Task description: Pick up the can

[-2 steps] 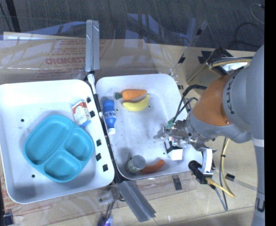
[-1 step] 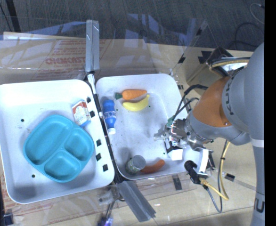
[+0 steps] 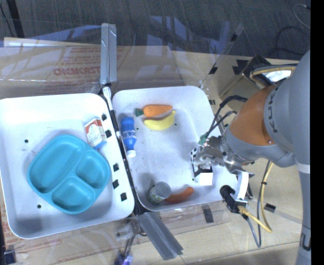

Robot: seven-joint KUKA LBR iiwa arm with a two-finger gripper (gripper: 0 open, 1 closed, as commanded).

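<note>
Near the right bin's [image 3: 203,101] front edge, the can [image 3: 158,192] is seen beside a sausage [image 3: 179,195]. The gripper [image 3: 202,163] is poised well apart from it, its opening obscured and impossible to judge.

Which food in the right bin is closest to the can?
The sausage. It lies right beside the can at the bin's near edge, while the banana and carrot sit together at the far end.
</note>
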